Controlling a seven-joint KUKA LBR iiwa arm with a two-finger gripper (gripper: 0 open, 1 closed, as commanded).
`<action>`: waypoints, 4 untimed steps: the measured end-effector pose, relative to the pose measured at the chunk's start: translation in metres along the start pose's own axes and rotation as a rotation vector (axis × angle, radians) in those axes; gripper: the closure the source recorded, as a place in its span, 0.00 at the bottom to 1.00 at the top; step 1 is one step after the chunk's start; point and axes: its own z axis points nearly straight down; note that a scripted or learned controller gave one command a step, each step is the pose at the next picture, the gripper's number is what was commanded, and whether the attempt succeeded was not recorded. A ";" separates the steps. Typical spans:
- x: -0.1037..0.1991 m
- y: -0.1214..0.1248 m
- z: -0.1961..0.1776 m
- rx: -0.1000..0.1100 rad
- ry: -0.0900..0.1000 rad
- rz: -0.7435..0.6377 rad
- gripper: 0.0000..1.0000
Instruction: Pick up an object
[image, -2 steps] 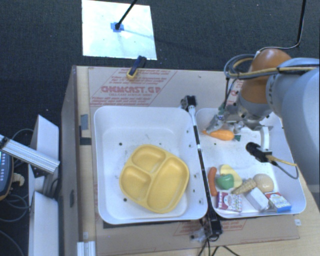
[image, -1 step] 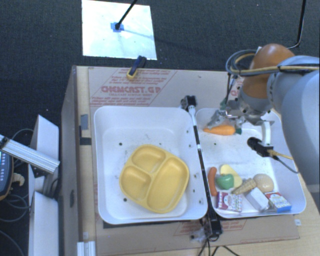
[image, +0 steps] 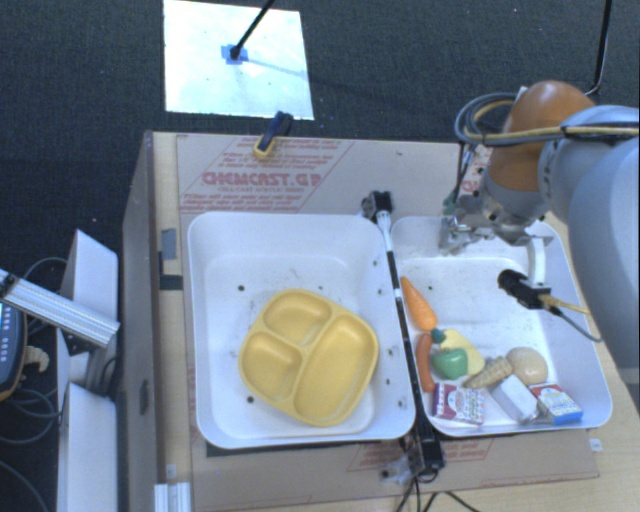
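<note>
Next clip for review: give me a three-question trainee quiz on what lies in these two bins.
1. True or false: the yellow divided plate lies in the left bin.
2. Which bin holds the carrot? A) left B) right
3. Fill in: the gripper hangs over the right bin's ____ edge.

Key: 1 true; 2 B; 3 far. The plate has three compartments, and the carrot lies by the divider between the bins.
</note>
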 end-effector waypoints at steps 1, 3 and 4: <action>0.000 0.000 0.000 0.001 0.000 0.000 0.00; -0.099 -0.153 0.016 0.021 -0.003 0.008 0.00; -0.001 -0.102 -0.046 0.017 0.000 0.003 0.00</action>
